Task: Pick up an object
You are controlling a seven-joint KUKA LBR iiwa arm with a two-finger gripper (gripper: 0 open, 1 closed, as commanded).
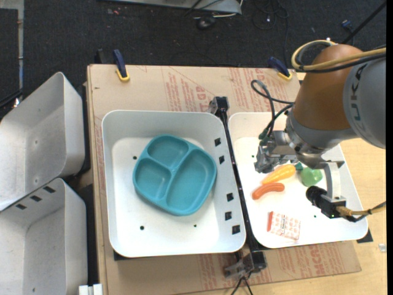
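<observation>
Nearest us: small red-printed white packet (284, 224), flat in right bin (350, 233), well clear of arm. We count two bins. Left bin (116, 183) carries one teal divided plate (175, 174). Right bin holds four loose items: packet, orange carrot (277, 175), red-orange sausage shape (268, 191), green piece (311, 176). Pincer (268, 157) low over carrot, we judge lining up for grasp; wrist hides it, open or closed we cannot tell. Nothing seen gripped.

1 fixed camera looks down at a slant from above the tabletop (184, 82), taking in 2 white bins, the left bin (116, 165) and the right bin (350, 226), with dark floor (61, 29) beyond the far edge.
</observation>
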